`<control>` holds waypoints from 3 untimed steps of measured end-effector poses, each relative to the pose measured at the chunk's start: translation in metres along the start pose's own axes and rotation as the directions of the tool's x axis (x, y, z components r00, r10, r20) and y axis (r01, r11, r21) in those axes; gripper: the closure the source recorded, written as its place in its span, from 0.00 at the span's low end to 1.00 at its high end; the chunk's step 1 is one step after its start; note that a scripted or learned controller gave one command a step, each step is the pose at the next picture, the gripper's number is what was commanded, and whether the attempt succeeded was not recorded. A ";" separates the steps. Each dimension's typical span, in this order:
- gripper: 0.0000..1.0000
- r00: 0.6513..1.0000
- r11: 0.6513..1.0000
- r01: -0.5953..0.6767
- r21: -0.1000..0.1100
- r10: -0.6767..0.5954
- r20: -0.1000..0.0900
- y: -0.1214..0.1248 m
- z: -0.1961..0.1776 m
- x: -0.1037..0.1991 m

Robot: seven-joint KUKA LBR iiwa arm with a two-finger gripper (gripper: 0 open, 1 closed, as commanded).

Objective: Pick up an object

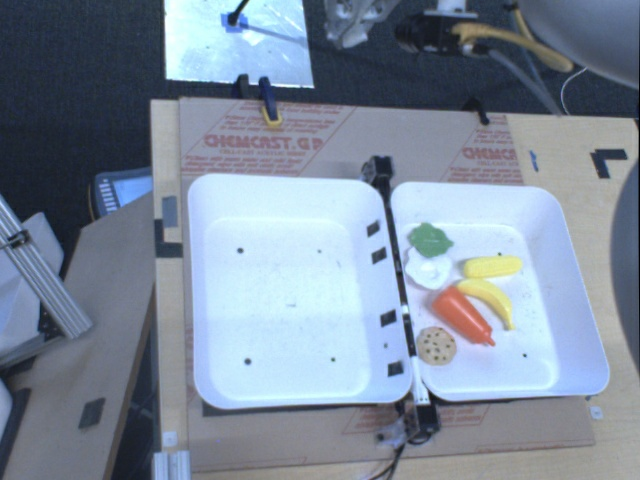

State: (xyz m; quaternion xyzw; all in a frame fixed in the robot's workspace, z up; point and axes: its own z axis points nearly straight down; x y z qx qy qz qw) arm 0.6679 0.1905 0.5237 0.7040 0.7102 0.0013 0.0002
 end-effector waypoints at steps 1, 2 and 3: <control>1.00 1.000 1.000 -0.002 -0.001 0.002 -0.001 -0.012 -0.012 0.046; 1.00 1.000 1.000 -0.004 0.001 0.004 0.001 -0.015 -0.011 0.044; 1.00 1.000 1.000 -0.004 0.001 0.004 0.001 -0.025 -0.011 0.043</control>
